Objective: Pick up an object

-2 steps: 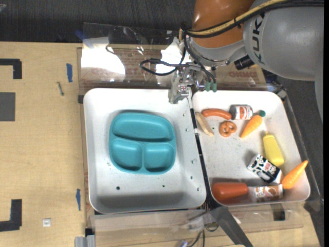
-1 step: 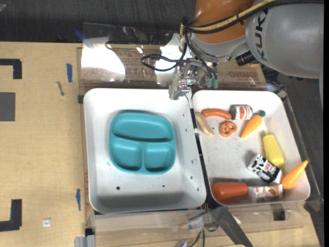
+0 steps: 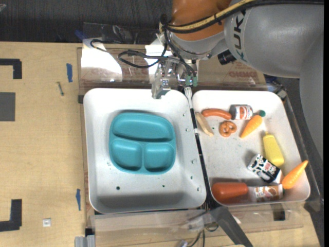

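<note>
Camera view looks down on two white bins, and the only writing I can read is on the grey arm (image 3: pixel 277 30) at the top right, where the letters "KU" are visible in black. The cardboard strip (image 3: pixel 226 76) behind the bins has faded reddish print, but it is too blurred to read. The gripper (image 3: pixel 172 84) hangs above the back edge of the left bin (image 3: pixel 97 189), close to the wall between the two bins; nothing is seen between its fingers, and I cannot tell if they are apart or together. In the left bin lies a teal divided tray (image 3: pixel 142 142) with three compartments. The objects to pick are all in the right bin (image 3: pixel 226 158). A small can (image 3: pixel 241 111) with a red and white label lies near the back, but its label is not readable. Beside it are a curved orange sausage (image 3: pixel 216 113), a small orange pumpkin (image 3: pixel 227 128), a pale banana-like piece (image 3: pixel 204 126) and a carrot (image 3: pixel 251 125). Further to the front are a yellow block (image 3: pixel 273 149), a black and white carton (image 3: pixel 263 168), a second carrot (image 3: pixel 294 174) and a red bottle (image 3: pixel 247 191) lying on its side along the front wall, with a label too small to read.
</note>
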